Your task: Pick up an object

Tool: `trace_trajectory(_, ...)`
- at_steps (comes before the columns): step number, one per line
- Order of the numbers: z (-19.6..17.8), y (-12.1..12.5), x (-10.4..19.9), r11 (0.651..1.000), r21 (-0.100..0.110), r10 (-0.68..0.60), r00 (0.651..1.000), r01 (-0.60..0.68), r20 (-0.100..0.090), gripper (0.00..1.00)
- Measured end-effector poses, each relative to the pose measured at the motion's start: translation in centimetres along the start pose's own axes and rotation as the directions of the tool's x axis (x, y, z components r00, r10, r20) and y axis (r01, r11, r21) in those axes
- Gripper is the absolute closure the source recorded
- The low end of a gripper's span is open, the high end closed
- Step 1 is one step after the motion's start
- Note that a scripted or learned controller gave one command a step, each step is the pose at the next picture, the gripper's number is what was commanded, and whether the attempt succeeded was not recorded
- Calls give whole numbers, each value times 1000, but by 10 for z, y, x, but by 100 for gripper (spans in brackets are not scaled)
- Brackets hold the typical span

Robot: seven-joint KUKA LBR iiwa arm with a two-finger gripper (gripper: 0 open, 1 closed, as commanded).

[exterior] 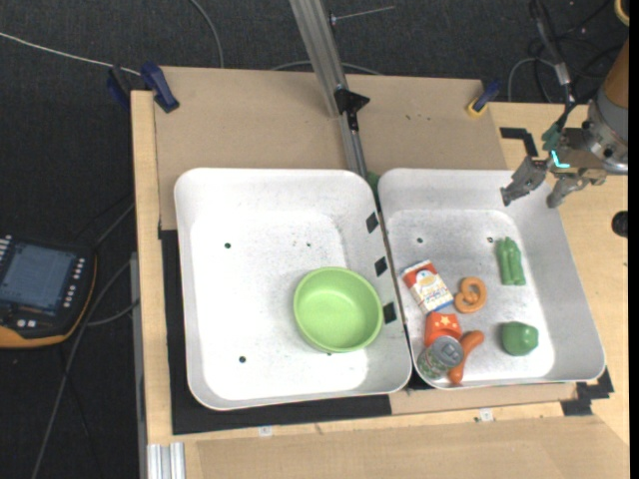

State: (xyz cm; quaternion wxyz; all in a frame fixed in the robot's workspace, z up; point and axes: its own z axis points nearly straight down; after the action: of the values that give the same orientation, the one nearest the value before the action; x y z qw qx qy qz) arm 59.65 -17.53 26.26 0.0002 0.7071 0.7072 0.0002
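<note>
1. White plastic bins sit side by side; your candidates lie in the right bin (559,267): a green pickle-like piece (510,260) at 2 o'clock of the bin floor, an orange ring (470,294) near centre, a small carton (427,286) just beside it at 9 o'clock, a green round piece (518,338) at 5 o'clock, and a jumble (445,352) at 7 o'clock.
2. Your gripper (538,187) hovers over the bin's 1 o'clock rim, fingers spread, holding nothing.
3. Go for the pickle-like piece: it is nearest and stands apart from the rest. Straddle its narrow width and descend squarely.
4. Avoid the jumble; its pieces touch and overlap.
5. The arm is cut off at the frame edge, and what makes up the jumble is hard to tell.
6. The left bin (200,267) holds a green bowl (337,309).
</note>
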Motion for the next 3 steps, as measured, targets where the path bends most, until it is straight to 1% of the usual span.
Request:
trace_trajectory(1,0,0,0,1000,0,0,1000,0,0,0)
trace_trajectory(2,44,5,4,1000,3,-1,1000,1,-1,0)
trace_trajectory(3,91,7,-4,1000,4,0,1000,0,-1,0)
